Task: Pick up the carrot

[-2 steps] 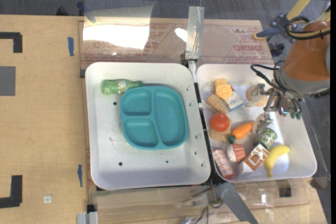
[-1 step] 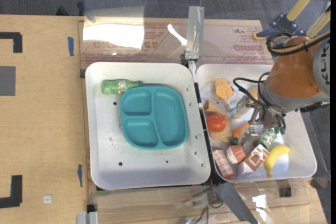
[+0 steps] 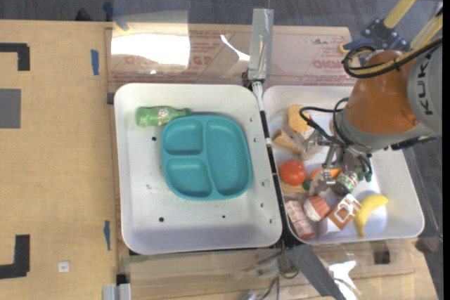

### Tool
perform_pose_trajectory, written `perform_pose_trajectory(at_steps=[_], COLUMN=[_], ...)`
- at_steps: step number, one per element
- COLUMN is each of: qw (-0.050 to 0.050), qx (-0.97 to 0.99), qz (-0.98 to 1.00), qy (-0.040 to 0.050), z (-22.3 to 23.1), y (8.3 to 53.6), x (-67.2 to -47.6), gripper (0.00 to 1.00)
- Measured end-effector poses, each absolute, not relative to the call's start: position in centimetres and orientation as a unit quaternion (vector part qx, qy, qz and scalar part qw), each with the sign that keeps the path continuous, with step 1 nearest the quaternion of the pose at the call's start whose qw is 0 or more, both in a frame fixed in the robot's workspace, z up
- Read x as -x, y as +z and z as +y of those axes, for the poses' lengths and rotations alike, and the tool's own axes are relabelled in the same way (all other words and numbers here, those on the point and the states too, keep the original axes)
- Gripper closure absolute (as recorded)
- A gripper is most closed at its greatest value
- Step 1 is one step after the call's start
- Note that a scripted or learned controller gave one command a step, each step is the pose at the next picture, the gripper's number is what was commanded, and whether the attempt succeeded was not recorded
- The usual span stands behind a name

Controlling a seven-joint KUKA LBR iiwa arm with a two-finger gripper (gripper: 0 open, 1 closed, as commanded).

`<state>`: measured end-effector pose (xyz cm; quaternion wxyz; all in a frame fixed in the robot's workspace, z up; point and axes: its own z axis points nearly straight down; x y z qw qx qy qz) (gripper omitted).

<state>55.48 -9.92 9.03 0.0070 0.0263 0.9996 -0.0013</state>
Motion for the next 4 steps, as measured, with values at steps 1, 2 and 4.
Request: perform_pose_trajectory(at_steps=[1, 2, 4], qw=[0.009, 0.007, 0.016], qx=[-0.075, -0.006, -0.074], qz=[0.997, 1.0, 0.997], qy=[-0.0008, -0.0007, -0.0023], z=[-9.6, -10.5, -9.6], y=[9.1, 9.0, 10.4], x=[-51.6, -55.2, -56.2], gripper=[0.0, 0.0, 1.0])
